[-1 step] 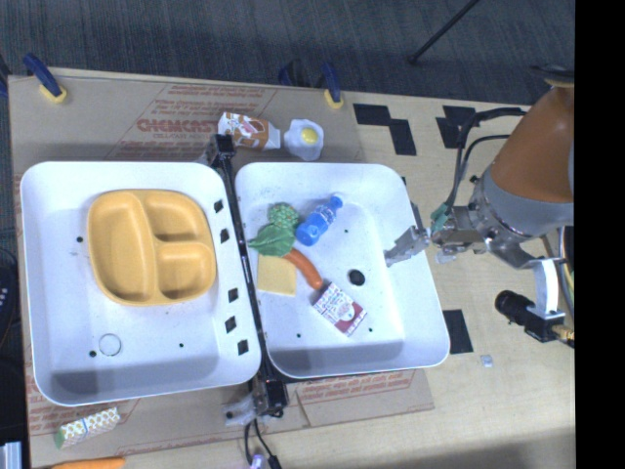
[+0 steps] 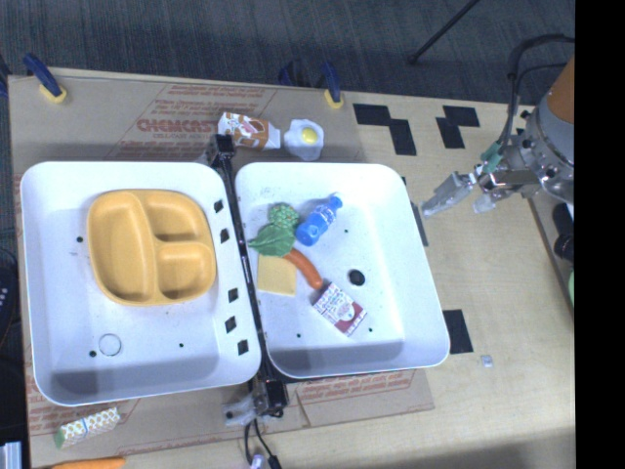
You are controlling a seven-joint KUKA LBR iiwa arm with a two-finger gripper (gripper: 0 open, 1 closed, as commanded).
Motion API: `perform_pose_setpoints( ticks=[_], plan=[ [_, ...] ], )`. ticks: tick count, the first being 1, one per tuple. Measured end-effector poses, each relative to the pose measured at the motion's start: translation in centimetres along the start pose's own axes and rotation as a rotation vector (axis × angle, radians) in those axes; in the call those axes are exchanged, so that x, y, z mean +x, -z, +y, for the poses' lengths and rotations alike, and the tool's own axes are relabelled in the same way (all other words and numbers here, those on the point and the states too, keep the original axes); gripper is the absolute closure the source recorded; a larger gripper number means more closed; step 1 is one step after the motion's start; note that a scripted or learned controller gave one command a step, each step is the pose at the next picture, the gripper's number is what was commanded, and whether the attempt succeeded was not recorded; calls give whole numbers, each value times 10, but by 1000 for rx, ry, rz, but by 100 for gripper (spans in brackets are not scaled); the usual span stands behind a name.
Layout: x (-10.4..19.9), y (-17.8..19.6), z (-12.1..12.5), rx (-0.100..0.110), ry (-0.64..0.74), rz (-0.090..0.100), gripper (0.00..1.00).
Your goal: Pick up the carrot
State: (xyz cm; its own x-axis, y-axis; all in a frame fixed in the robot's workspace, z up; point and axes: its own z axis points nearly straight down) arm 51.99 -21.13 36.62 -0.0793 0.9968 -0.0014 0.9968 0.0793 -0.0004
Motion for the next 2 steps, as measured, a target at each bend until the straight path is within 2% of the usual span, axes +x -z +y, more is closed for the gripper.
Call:
perform_pose_setpoints(
  ticks=[1,2],
  plan=[
    [2,-145,-14,5,-141,4,0],
    [74,-251,10,7,-135,4,0]
  ],
)
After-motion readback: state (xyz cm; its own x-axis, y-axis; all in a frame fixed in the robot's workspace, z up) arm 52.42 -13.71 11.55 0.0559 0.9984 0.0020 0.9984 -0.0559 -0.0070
